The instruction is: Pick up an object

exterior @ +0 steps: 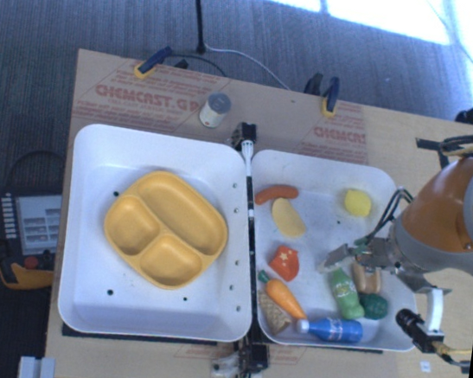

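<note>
Nearest me, blue bottle (334, 330) lies at right bin's (326, 172) front wall. My arm (446, 218) reaches in from the right, wrist angled down; jaws (364, 265) low over green bottle (344, 293), spread or pinched I cannot tell.

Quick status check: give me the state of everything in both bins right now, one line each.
yellow divided plate: upright, in the left bin
sausage: lying flat
lemon: resting apart from the rest
strawberry: lying loose
carrot: lying slantwise
green bottle: lying on its side
blue bottle: lying on its side against the near wall
gripper: low over the green bottle
</note>
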Available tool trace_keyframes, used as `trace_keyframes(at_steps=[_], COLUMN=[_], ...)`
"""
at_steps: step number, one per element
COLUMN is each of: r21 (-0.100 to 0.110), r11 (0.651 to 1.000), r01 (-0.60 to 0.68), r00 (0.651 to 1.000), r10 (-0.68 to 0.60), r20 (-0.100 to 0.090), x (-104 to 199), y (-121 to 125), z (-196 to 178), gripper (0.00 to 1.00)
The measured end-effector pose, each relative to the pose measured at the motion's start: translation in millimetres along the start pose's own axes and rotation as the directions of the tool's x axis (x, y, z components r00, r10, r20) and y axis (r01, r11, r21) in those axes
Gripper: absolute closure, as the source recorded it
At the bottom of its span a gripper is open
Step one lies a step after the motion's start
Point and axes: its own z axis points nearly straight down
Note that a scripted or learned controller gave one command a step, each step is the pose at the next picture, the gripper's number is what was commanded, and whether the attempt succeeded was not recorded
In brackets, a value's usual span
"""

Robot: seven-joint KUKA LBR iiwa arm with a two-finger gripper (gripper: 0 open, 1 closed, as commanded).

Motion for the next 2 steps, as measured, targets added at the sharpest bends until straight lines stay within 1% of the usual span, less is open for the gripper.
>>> trace_keyframes(at_steps=[1,2], r21=[-0.011,0.038], r11=[1.0,0.999], r01=[-0.007,-0.001], r00=[1.0,1.0], r10=[0.007,0.002], r20=[0.016,-0.016], x=[-7,55], y=[2,-28], z=[-13,-123], gripper=[1.0,1.0])
